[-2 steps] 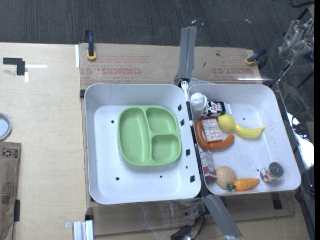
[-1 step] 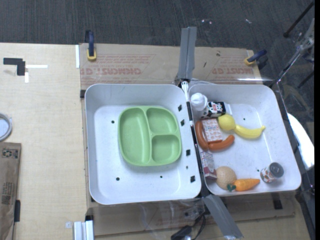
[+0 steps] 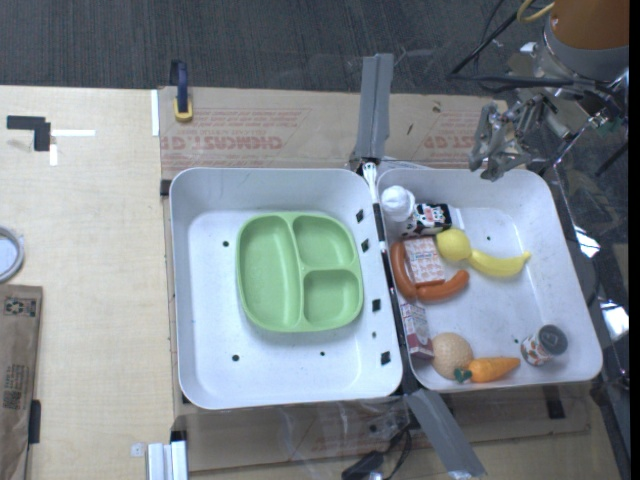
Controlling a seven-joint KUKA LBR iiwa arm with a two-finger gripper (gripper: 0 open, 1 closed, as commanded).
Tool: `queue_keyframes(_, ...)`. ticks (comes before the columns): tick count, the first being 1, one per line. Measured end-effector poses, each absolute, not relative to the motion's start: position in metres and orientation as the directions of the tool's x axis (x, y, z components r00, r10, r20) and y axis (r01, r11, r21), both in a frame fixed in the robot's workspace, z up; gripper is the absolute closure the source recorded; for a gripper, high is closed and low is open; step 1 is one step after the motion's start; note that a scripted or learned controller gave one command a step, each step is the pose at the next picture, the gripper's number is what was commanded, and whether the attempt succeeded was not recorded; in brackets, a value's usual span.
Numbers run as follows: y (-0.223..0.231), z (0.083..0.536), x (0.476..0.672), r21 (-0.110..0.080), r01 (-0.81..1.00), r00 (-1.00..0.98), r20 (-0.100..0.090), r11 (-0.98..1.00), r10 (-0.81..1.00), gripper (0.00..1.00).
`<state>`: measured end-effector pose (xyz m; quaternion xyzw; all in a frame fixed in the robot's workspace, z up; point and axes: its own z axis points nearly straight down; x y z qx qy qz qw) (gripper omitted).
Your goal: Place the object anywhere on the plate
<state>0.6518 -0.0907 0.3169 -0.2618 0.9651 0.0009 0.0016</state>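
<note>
Camera view: looks down at a slant on two white bins set side by side on the bench.
Left bin (image 3: 190, 298): holds the green plate (image 3: 299, 270), which lies flat near the bin's middle, with three compartments, one long at 9 o'clock and two smaller at 3 o'clock.
Plate contents: I see nothing resting on it.
Right bin (image 3: 560, 268): carries all the loose things, crowded along its 9 o'clock wall and its 6 o'clock edge.
Banana (image 3: 498, 262): near the bin's middle, just beside the lemon (image 3: 453, 245) at its 9 o'clock.
Sausage (image 3: 430, 286): curved, at 7 o'clock from the lemon, with a printed packet (image 3: 424, 259) lying over it.
White bottle (image 3: 396, 202): at the bin's 11 o'clock corner, a small black-and-white carton (image 3: 432, 215) just beside it.
Carrot (image 3: 488, 369): at the 6 o'clock edge, touching a round tan ball (image 3: 451, 351).
Small can (image 3: 545, 345): at the 5 o'clock corner, well apart from the banana.
Wrapper (image 3: 414, 328): lies along the 9 o'clock wall below the sausage.
Arm: the orange band (image 3: 592, 8) shows at 1 o'clock of the scene.
Gripper (image 3: 500, 143): hangs over the right bin's 12 o'clock rim, well apart from every object; too tangled with cables for me to tell how it stands.
</note>
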Motion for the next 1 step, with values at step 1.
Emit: queue_keyframes(1, -0.0255, 0.4084, 0.6604, -0.001, -0.600, -0.800, -0.005, 0.800, -0.600, 1.00)
